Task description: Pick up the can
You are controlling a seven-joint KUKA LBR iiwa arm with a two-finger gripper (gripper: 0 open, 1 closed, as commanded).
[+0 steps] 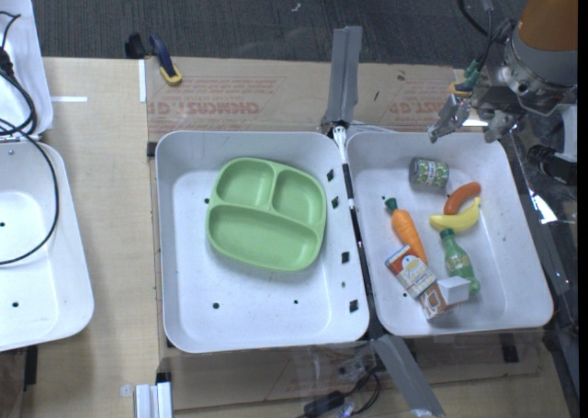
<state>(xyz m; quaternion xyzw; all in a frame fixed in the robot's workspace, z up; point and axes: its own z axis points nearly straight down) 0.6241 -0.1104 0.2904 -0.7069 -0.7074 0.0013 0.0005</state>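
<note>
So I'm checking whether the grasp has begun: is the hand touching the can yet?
Apart. The camera view shows the hand hanging over the right bin's far rim, with bare white bin floor between it and the can lying below.

The green three-compartment plastic plate is lying in the left white bin; the small green can is lying in the right white bin.

Arm cut off at top edge
</note>
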